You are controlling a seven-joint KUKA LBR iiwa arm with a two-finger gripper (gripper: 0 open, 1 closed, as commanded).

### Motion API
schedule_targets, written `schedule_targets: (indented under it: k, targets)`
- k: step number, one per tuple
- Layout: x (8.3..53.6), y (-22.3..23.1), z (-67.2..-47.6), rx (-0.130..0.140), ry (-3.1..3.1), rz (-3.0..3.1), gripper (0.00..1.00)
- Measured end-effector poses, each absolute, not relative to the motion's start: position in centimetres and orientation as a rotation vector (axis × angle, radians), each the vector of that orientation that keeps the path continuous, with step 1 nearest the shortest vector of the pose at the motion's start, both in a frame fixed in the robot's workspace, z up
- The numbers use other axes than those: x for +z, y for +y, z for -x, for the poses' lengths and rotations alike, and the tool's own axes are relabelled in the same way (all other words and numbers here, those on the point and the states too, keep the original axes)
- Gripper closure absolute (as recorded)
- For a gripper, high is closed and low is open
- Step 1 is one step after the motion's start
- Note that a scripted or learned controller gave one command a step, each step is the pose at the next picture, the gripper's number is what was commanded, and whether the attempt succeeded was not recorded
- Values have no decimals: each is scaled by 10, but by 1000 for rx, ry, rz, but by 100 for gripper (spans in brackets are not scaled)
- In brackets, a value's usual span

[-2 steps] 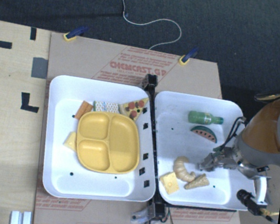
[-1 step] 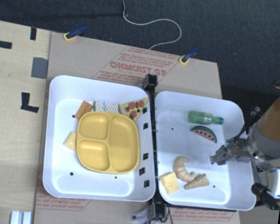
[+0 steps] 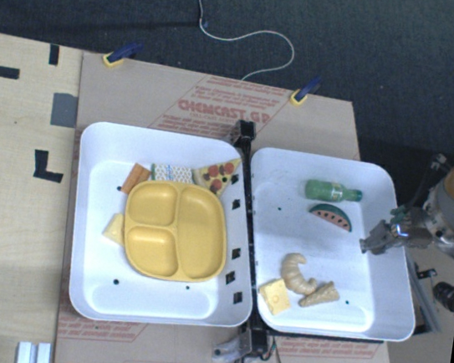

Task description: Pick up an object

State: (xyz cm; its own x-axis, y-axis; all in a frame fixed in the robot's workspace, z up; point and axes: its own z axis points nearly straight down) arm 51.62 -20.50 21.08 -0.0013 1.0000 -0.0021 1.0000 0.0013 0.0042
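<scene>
Gripper [image 3: 377, 239]: at the right rim of the right bin [image 3: 387, 323], about midway along that edge; it holds nothing, and I cannot tell whether it is open or closed.
Nearest object: a watermelon slice toy [image 3: 330, 215], just left of the gripper and slightly farther back, its long axis running left to right with a slight tilt.
Other candidates: a green bottle [image 3: 332, 191] lying on its side just beyond the slice; a croissant [image 3: 297, 272] and a yellow cheese wedge [image 3: 275, 296] toward the near edge.
Left bin [image 3: 89, 198]: holds a yellow divided plate [image 3: 176, 230] over a few toy foods, well apart from the gripper.
Key relation: the likely reach is leftward into the right bin.
</scene>
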Motion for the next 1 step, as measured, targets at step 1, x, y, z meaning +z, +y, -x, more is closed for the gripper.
schedule_targets:
  k: [1]
  targets:
    - [225,-204,-517,0,2224,-2220,100]
